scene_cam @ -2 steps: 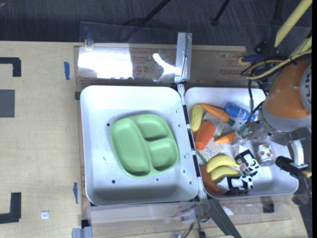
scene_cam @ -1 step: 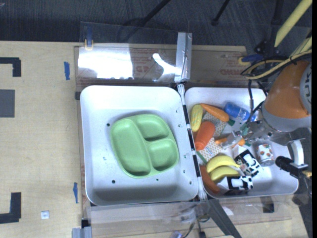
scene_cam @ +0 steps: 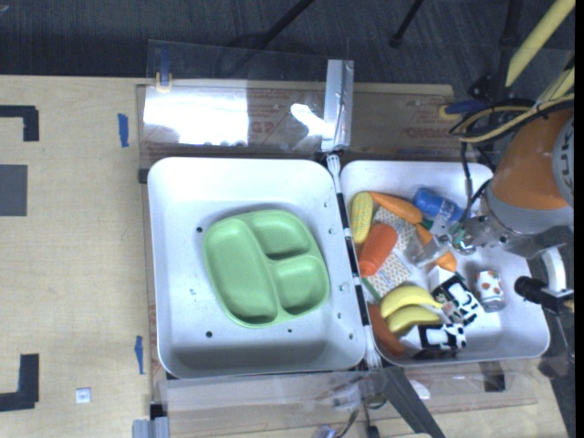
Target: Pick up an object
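The right bin (scene_cam: 520,336) holds a heap of toy items: a yellow corn cob (scene_cam: 362,215), a carrot (scene_cam: 395,206), a blue object (scene_cam: 435,203), a red-orange pepper (scene_cam: 377,248), bananas (scene_cam: 410,305), a black-and-white patterned toy (scene_cam: 453,314) and a small white and red piece (scene_cam: 490,286). My gripper (scene_cam: 462,234) reaches in from the right and hangs low over the middle of this bin, just beside the blue object and above a small orange piece (scene_cam: 444,261). Nothing is seen held in it.
The left bin (scene_cam: 173,199) carries a green divided plate (scene_cam: 266,265). A clear plastic sheet (scene_cam: 237,108) stands behind the bins. The arm's orange band (scene_cam: 537,167) and cables (scene_cam: 493,117) crowd the right bin's far right corner.
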Available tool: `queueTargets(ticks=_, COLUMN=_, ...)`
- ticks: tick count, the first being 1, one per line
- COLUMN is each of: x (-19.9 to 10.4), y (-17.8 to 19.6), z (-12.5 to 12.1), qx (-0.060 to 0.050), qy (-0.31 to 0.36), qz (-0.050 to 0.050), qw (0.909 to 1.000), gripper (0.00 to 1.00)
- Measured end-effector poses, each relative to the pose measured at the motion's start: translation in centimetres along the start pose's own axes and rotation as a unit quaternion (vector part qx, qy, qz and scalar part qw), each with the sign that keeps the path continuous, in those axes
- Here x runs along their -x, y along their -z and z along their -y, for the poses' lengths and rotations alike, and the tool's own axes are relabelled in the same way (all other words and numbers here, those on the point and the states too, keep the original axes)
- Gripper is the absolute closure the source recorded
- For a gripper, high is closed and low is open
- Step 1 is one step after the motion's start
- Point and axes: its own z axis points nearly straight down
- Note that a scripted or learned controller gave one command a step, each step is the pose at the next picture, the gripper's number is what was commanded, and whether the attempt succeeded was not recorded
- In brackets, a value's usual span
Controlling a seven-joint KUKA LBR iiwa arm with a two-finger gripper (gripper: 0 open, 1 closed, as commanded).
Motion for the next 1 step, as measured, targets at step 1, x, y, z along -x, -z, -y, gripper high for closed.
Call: queueTargets(ticks=1, x=0.08, y=1.14, z=-0.14, qx=0.003, qy=-0.001, qz=0.001, qw=1.0, gripper=1.0)
